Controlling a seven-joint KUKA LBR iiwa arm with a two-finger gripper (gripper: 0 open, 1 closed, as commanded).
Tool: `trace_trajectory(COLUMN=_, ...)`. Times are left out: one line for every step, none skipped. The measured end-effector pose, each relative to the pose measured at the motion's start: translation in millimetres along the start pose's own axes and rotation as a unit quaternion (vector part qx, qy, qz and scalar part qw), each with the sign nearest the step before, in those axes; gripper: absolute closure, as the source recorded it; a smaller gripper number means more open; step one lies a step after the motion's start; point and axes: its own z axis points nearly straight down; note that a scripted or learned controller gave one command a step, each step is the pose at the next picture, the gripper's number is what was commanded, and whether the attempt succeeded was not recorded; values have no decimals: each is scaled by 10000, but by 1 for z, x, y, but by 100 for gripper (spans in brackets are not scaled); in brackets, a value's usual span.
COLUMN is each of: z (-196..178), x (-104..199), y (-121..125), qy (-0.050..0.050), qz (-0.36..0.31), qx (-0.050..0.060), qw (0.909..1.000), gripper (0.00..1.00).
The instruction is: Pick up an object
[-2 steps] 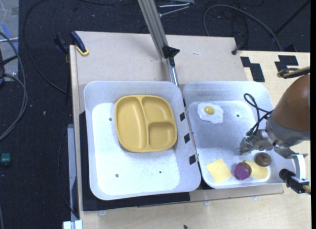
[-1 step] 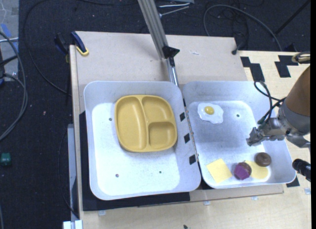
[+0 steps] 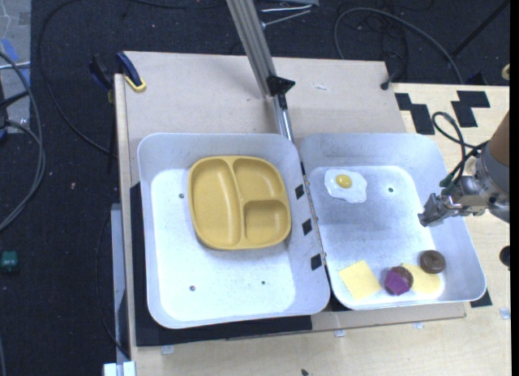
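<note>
The right bin [image 3: 369, 232] holds a fried egg [image 3: 345, 185] near its back, a yellow cheese slice [image 3: 359, 279] at the front, a purple piece [image 3: 397, 279] beside it, and a brown round piece [image 3: 432, 262] on a pale yellow slice [image 3: 428, 284] at the front right. My gripper [image 3: 431, 211] hangs over the right bin's right edge, above and behind the brown piece, touching none of the objects. Nothing shows between its fingertips.
The left bin [image 3: 162, 285] bears a yellow divided plate [image 3: 240, 202]. A grey pole [image 3: 251, 34] slants down from the back to the gap between the bins. Cables lie on the dark floor around the bench.
</note>
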Motion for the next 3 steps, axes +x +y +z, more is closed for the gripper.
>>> trace_trajectory(z=5, x=59, y=13, qy=27, qz=-26, qx=29, qw=10000, gripper=100)
trace_trajectory(z=13, x=109, y=32, qy=21, qz=-24, qx=29, qw=10000, gripper=100)
trace_trajectory(z=15, x=165, y=56, qy=24, qz=-28, qx=21, qw=10000, gripper=100)
